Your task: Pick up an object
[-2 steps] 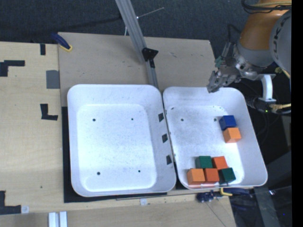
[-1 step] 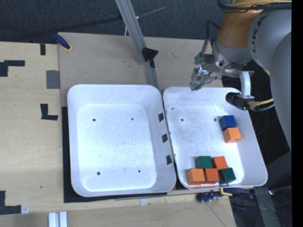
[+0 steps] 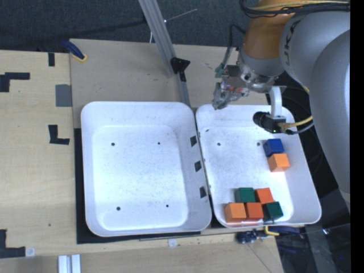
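Observation:
My gripper [image 3: 219, 102] hangs over the far left corner of the right bin [image 3: 227, 152], fingers pointing down, with nothing visible between them. In that bin a blue block [image 3: 273, 146] and an orange block [image 3: 278, 162] lie by the right wall. Along the near edge sits a cluster: a green block [image 3: 245, 194], an orange block [image 3: 265, 195], another orange block [image 3: 235, 211], a third orange block [image 3: 254, 210] and a dark green block [image 3: 273, 210]. All the blocks lie well apart from the gripper.
The left bin [image 3: 139, 169] stands beside the right one. A slanted metal pole [image 3: 162, 33] with a black clamp [image 3: 180, 65] rises behind the bins, just left of the gripper. A black cable fitting [image 3: 267, 121] hangs over the right bin's far edge.

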Controlling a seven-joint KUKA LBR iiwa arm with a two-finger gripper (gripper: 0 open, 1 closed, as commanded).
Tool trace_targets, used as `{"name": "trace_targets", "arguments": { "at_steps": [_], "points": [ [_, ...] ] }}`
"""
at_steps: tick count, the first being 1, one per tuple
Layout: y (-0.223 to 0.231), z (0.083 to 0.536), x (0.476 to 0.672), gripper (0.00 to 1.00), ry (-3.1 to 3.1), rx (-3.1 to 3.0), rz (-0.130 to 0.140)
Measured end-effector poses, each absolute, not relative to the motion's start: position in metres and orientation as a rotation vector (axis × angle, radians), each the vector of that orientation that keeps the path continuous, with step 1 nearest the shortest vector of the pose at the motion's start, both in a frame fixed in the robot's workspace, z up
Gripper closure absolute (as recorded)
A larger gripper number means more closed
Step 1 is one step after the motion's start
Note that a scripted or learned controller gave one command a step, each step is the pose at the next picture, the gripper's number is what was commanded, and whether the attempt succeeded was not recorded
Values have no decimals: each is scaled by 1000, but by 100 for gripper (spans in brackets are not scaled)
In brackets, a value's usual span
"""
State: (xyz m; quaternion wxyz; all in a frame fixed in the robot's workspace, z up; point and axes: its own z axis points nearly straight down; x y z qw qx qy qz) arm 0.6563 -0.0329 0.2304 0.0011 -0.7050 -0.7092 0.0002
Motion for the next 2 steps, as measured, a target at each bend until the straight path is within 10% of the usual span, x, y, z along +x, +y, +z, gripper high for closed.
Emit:
{"name": "trace_targets", "arguments": {
  "at_steps": [2],
  "points": [
    [78,229,653,100,-2228,-2211,2]
  ]
}}
